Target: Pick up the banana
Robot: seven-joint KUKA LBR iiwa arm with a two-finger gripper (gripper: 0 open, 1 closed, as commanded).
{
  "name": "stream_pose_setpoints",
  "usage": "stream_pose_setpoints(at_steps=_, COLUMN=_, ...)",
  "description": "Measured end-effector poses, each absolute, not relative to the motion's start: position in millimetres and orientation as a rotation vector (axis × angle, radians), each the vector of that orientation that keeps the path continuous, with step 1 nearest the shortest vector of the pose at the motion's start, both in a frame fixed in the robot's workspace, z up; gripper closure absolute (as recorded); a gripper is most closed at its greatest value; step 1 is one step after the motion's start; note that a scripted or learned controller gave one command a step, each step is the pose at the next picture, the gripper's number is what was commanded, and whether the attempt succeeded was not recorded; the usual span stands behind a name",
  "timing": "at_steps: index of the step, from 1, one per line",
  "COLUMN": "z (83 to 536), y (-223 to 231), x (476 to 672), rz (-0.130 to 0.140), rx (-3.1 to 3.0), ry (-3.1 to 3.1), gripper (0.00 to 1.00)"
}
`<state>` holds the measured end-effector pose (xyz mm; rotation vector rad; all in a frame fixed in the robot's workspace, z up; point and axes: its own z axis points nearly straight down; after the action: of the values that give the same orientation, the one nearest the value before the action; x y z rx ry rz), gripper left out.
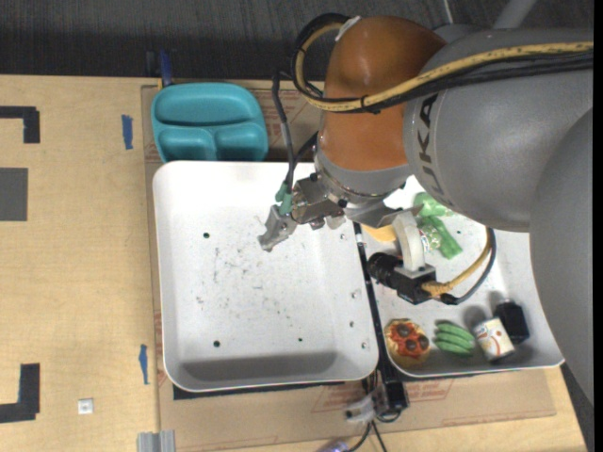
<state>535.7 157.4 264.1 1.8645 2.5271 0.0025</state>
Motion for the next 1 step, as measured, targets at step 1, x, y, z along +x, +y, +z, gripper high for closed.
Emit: stream_pose_setpoints(at_steps=1, z=116.7, y=202.3, x=502.7, rz=-0.003, rx=1.689, ry=2.651, gripper=0.0)
